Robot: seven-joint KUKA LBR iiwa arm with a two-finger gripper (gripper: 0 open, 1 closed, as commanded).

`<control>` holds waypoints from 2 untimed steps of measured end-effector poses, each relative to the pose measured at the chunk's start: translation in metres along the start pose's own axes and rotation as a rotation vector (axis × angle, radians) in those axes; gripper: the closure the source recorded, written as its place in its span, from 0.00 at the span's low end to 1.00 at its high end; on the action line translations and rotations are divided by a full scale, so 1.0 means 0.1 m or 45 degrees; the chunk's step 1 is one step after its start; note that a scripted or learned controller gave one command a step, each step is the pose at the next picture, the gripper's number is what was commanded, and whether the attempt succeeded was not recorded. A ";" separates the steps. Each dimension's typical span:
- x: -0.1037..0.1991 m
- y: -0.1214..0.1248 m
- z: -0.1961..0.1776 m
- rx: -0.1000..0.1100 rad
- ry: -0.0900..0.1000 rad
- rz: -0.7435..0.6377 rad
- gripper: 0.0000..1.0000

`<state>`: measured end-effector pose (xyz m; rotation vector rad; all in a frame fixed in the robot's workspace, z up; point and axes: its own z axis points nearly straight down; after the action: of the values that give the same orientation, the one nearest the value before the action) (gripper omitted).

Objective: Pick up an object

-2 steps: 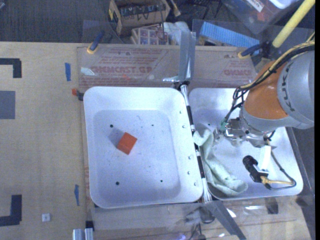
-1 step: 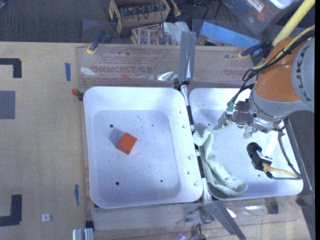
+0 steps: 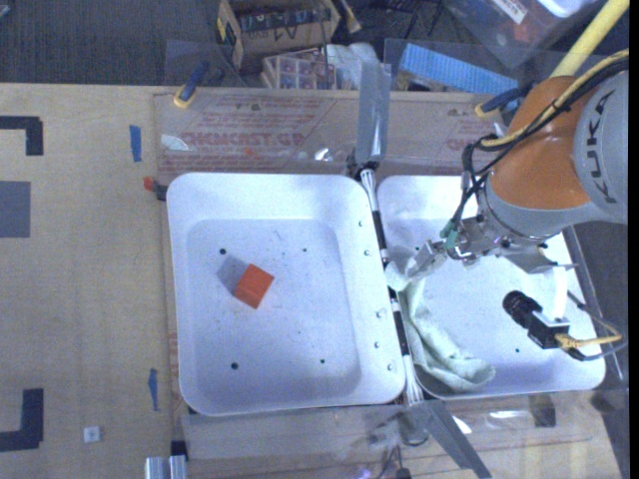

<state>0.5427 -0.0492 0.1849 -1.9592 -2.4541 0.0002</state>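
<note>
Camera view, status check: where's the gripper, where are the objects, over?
Gripper low at right bin's left edge, on the cloth's upper end; grasp unconfirmed. Orange block sits loose in left bin. Nothing blocking.

Soft cloth (image 3: 439, 342), smooth plastic bins (image 3: 190, 208)

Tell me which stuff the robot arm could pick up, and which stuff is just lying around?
For the job:
- orange block in the left bin
- pale cloth in the right bin
- gripper, above the cloth's upper end

Just lying about:
- cardboard box behind the bench
- blue tape bits on the wooden bench top
</note>
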 end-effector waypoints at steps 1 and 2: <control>0.17 -0.28 0.00 0.000 0.000 -0.471 0.00; 0.10 0.13 -0.01 -0.008 -0.006 -0.649 0.00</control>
<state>0.5534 -0.0369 0.1854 -1.2799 -2.8759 -0.0034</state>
